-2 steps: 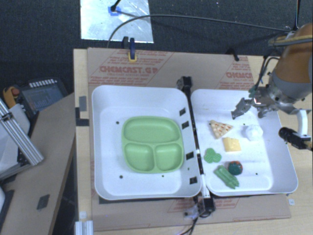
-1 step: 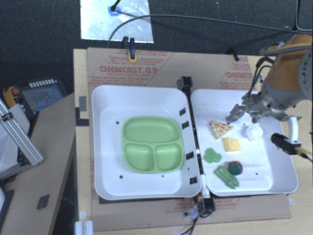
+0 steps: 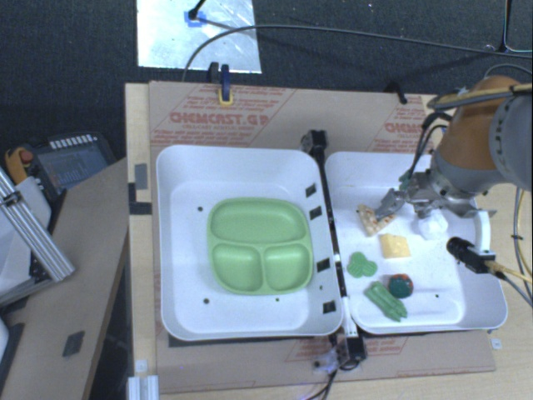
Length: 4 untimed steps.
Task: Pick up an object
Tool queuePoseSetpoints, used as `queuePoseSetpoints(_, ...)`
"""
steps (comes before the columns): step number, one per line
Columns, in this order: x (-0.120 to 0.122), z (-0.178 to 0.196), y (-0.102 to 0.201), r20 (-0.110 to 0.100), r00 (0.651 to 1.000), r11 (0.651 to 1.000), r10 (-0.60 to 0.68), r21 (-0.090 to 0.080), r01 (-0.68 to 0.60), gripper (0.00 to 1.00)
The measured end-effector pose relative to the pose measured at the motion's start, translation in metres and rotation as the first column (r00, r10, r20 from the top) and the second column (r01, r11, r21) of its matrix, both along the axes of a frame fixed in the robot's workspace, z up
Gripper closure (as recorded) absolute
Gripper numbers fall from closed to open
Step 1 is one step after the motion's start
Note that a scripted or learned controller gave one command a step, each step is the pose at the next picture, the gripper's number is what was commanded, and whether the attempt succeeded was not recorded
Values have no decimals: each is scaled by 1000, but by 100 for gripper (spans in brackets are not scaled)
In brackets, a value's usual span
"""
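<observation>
Pizza slice [image 3: 368,217] under the hand [image 3: 388,207] — open floor beside yellow block [image 3: 395,246].

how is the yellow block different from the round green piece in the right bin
The yellow block is squarish and pale yellow; the round green piece is a flat, rounded, green shape. The yellow block lies nearer the claw, while the round green piece lies closer to the divider between the bins. Both rest loose on the floor of the right bin, untouched.

Divided tray [image 3: 258,255] in left bin [image 3: 179,223]; food bits in right bin [image 3: 479,307], arm [image 3: 470,140] above it
</observation>
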<state>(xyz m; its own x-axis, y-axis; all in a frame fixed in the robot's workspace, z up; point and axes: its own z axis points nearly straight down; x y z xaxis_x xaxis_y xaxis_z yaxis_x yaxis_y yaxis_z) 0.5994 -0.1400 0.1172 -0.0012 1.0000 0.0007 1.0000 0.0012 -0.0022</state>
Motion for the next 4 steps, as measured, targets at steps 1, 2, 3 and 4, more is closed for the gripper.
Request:
queuePoseSetpoints(1, 2, 13, -1, 6, 1000, 1000, 0, -2, 0, 100)
queuePoseSetpoints(2, 4, 57, -2, 7, 1000, 1000, 2, -2, -2, 100)
queuePoseSetpoints(3, 15, 115, -4, 11, 1000, 1000, 3, -3, -3, 100)
queuePoseSetpoints(4, 17, 170, -5, 10, 1000, 1000, 4, -3, -4, 100)
